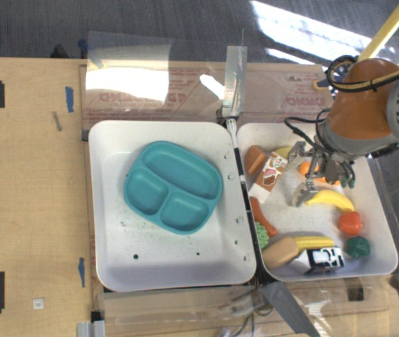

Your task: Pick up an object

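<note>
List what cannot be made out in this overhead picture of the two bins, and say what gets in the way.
- End effector, camera view: finger state unclear; wrist and cables overlap it.
- Orange item: mostly hidden behind the end effector.
- Black-and-white box: label too small to read.
- Green item: half hidden by the right bin's left wall.

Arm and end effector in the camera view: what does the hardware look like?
The arm has a grey shell with dark lettering, partly cut off, and a rounded orange band above the wrist. Black cables loop beside the band and trail toward the wrist. The end effector is a small metallic two-finger unit, its slim grey fingers hanging below a dark mount.
</note>
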Robot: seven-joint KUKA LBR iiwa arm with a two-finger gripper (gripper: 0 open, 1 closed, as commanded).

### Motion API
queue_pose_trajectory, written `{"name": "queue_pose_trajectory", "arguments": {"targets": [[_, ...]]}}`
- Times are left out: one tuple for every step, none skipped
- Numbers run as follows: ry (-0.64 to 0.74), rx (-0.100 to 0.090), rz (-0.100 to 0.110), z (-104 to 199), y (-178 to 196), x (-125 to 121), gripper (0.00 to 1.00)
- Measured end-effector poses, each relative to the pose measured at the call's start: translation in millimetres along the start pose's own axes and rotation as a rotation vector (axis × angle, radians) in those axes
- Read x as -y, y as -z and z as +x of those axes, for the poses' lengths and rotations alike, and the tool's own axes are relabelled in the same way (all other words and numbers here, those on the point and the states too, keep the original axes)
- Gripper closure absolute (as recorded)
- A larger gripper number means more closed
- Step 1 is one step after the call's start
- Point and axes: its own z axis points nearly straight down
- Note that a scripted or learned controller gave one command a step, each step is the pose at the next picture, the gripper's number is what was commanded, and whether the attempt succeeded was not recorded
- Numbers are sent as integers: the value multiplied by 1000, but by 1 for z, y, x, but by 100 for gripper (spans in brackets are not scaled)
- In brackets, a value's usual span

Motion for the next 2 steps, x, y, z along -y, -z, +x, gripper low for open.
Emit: {"name": "queue_pose_trajectory", "arguments": {"targets": [[0,14,1,-4,15,-1,100],[182,9,-1,-17,145,-63,100]]}}
